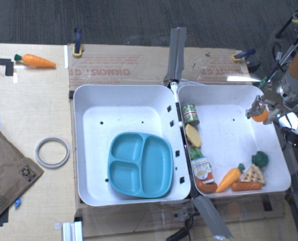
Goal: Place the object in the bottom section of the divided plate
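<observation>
Claw (260, 113) grips small orange object (260, 116) | above right bin (224, 129) | divided plate (140, 164) in left bin

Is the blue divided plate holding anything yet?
Empty. The blue divided plate lies flat in the left bin, and all three of its sections show bare blue.

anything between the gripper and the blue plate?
Camera view: between the gripper and the divided plate lie bare bin floor, a green can, a potato-like piece and both bins' adjoining walls.
</observation>
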`<state>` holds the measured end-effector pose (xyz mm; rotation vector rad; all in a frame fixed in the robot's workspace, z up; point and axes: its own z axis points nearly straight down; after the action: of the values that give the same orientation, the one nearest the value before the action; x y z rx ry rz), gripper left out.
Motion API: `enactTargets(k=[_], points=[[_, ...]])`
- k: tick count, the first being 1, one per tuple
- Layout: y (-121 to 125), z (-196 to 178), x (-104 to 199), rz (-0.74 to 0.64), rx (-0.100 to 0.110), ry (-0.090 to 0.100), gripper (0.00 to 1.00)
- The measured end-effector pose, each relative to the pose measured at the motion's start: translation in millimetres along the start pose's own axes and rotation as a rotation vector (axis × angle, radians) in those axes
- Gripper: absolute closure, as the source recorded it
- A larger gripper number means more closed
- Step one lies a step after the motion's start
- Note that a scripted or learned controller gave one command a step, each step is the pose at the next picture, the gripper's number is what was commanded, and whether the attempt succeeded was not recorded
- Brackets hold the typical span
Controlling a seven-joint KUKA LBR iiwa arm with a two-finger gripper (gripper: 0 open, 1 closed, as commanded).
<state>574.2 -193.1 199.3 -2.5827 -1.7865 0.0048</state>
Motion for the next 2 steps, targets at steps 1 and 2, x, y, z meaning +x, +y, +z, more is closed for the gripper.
enactTargets(k=[1, 2], points=[[-50, 21, 55, -0.545, 0.000, 0.001, 1.00], [-140, 9, 103, -0.612, -0.001, 0.001, 1.00]])
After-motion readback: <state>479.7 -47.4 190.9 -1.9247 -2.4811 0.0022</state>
